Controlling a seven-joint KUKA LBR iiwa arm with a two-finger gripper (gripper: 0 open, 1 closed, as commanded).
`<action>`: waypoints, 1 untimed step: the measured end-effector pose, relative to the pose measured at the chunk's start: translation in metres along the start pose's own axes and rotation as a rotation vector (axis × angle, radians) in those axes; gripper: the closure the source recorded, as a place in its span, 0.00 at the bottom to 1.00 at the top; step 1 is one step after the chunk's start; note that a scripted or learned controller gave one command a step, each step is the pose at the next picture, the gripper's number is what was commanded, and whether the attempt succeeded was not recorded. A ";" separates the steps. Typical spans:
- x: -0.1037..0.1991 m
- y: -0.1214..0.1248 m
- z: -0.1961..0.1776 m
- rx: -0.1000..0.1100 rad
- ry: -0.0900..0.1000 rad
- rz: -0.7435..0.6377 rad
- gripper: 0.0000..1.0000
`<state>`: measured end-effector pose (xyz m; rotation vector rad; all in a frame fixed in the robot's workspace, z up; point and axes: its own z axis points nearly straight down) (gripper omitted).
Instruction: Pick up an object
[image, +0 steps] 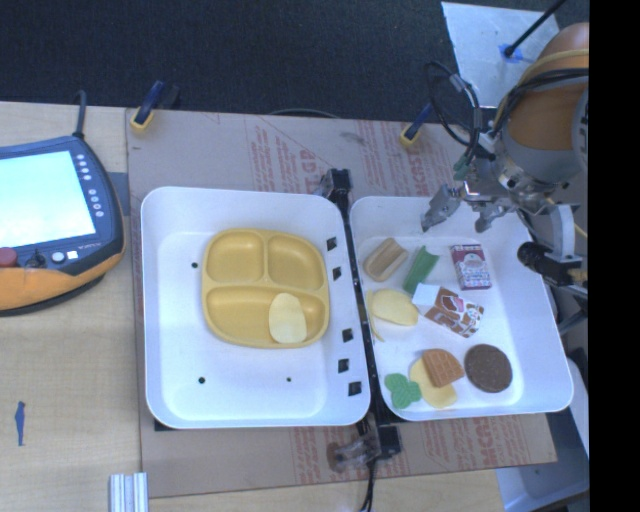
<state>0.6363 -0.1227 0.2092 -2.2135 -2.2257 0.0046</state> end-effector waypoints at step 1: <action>-0.012 -0.037 0.081 0.009 0.000 0.002 0.00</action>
